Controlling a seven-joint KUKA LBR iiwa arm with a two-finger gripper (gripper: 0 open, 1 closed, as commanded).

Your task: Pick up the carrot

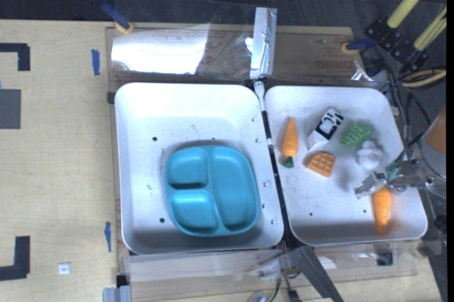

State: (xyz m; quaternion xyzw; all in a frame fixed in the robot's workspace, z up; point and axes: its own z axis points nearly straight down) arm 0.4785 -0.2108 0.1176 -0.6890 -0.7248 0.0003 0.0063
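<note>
Carrot point(289, 140): lies in the right bin point(333, 226), near its left wall, green end toward the camera.
Gripper point(377, 182): low at the bin's right side, seemingly over a second orange piece point(382, 208); finger state unclear.
Blue tray point(211, 188): left bin point(142, 152).

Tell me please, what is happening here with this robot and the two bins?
The arm reaches in from the right, and its end effector sits low over the right bin, just above an orange carrot near the bin's right wall. A second carrot lies by the left wall, with a waffle and a green toy between. The left bin holds a blue divided plate.
</note>
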